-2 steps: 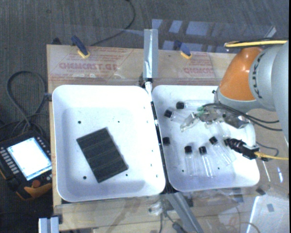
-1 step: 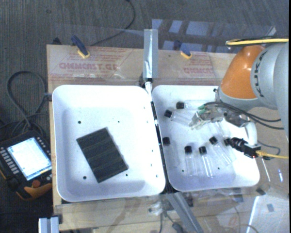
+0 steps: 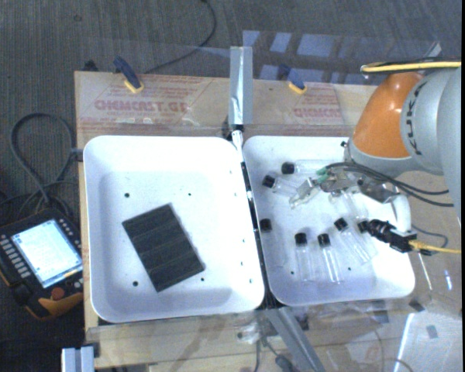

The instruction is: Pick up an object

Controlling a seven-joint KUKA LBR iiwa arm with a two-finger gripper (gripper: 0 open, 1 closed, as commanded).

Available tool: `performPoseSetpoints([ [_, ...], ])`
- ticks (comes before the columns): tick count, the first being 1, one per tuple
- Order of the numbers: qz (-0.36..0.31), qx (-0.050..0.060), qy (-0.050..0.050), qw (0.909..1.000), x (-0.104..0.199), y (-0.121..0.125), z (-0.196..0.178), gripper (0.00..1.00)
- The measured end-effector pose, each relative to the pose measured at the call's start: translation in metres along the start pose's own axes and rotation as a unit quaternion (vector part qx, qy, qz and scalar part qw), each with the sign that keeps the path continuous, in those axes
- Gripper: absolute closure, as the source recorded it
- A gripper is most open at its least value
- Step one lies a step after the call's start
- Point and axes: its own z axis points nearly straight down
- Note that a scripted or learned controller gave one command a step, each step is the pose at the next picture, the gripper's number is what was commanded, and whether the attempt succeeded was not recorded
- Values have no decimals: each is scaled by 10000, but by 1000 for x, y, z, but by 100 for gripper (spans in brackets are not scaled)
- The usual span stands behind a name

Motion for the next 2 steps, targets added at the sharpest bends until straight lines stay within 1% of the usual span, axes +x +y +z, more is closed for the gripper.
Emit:
performPoseSetpoints([
  [1,-413,11,-27,9991,28,27,35,0],
  [2,-414,-24,-39,9991,28,29,23,100],
])
